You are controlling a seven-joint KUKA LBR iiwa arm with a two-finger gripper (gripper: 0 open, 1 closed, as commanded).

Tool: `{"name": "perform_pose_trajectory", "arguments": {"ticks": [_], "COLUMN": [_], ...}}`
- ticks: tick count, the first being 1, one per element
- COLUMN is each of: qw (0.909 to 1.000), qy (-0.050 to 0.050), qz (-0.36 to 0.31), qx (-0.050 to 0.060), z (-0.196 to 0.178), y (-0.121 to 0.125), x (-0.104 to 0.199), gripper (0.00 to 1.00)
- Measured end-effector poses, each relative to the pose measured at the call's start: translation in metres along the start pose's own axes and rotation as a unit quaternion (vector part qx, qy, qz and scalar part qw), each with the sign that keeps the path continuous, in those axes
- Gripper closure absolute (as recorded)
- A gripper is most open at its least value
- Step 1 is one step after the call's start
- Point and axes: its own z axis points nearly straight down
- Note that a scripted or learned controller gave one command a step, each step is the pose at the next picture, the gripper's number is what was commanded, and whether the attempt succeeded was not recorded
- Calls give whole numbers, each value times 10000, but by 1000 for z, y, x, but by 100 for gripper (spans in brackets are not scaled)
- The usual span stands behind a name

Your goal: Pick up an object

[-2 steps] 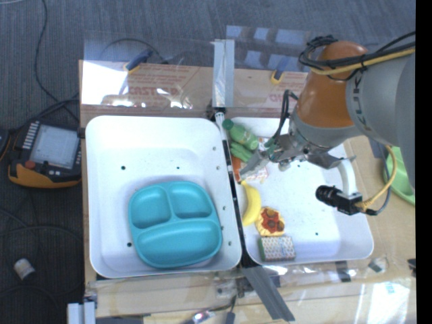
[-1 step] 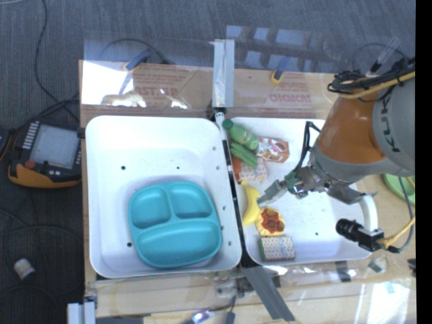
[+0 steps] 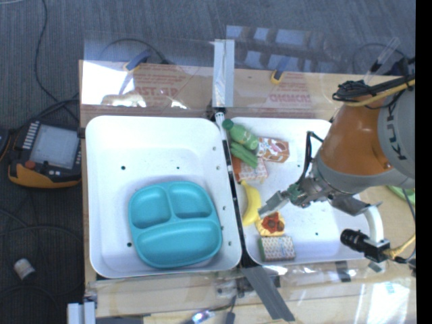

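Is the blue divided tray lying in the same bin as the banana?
No, the blue divided tray lies in the left bin, while the banana lies in the right bin.

1. One camera, fixed above the bench [image 3: 162, 79], looking down at a slant.
2. Both bins in frame: left bin [image 3: 108, 181], right bin [image 3: 317, 238].
3. Arm [image 3: 368, 147] enters right of the bins.
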Motion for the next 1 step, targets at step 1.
{"name": "perform_pose_trajectory", "arguments": {"ticks": [1], "qw": [10000], "qy": [-11], "qz": [35], "qx": [-42], "z": [91], "y": [-4], "x": [-26], "gripper": [0]}}
